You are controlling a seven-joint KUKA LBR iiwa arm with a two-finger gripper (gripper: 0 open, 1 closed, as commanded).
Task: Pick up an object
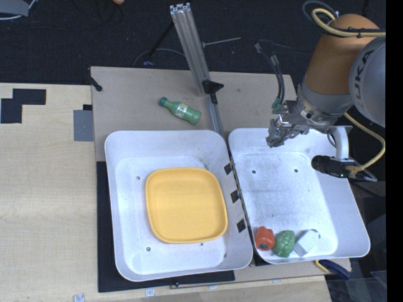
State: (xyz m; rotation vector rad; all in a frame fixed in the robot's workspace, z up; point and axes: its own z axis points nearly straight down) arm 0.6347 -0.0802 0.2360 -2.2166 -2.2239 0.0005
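Though blurred, claw (278, 138) above bin (296, 187)

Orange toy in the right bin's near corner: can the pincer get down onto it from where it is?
Probably yes: the orange toy is uncovered, though the green toy touches it.

We see a green bottle (181, 110) lying on its side on the tabletop (44, 168) behind the left bin (123, 168) — silver rail (192, 46) just beside it.
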